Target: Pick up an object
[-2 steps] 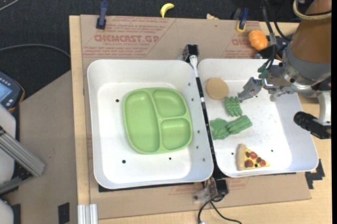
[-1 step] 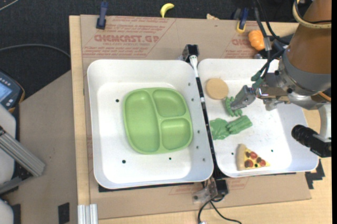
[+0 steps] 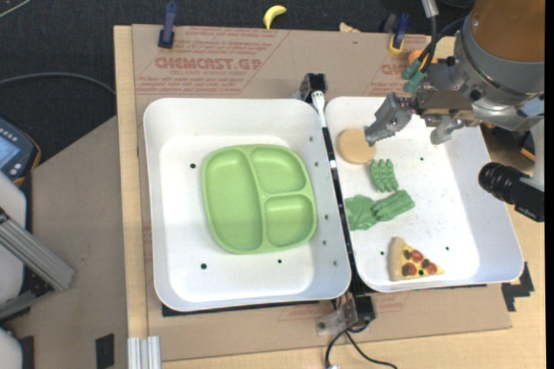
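Objects for picking lie in your right bin (image 3: 485, 211): a tan round cookie (image 3: 353, 145) near its upper left corner, a small green ridged piece (image 3: 383, 175) just below and right of the cookie, a larger green toy (image 3: 378, 210) lower down by the bin's left wall, and a pizza slice (image 3: 410, 261) near the front edge. The four sit apart from one another, though the two green pieces are close.

Your hand (image 3: 414, 121) hangs over the upper part of that bin, just right of the cookie. Its two fingers are spread apart, one grey finger (image 3: 384, 119) slanting down toward the cookie, the other (image 3: 447, 129) further right. Nothing sits between them, so you have hold of nothing.

Your left bin (image 3: 164, 185) carries a green divided plate (image 3: 258, 197) with three compartments, lying flat near the middle.

Both bins rest side by side on a brown board (image 3: 216, 60) on your desk, held by a blue clamp (image 3: 166, 23) at the far edge. A small yellow banana (image 3: 273, 14) lies beyond the board on the dark floor.
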Controlling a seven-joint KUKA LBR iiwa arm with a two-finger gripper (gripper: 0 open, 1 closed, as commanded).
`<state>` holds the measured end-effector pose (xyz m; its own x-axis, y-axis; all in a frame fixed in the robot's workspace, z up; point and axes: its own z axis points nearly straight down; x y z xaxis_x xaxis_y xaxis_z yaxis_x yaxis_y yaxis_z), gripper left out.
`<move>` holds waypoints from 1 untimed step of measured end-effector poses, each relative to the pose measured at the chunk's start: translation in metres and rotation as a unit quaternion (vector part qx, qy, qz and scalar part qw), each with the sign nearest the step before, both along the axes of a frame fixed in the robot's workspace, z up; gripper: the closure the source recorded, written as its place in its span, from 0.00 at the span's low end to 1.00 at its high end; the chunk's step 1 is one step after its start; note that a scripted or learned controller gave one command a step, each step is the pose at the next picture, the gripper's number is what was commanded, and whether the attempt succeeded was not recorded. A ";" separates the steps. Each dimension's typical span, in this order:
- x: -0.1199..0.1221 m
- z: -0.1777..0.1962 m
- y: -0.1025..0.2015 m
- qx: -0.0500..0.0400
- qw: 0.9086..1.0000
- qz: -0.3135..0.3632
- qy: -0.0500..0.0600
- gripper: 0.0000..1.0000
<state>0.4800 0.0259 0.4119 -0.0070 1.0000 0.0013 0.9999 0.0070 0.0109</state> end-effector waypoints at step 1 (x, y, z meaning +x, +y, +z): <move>0.000 0.005 -0.003 -0.001 1.000 -0.003 0.003 1.00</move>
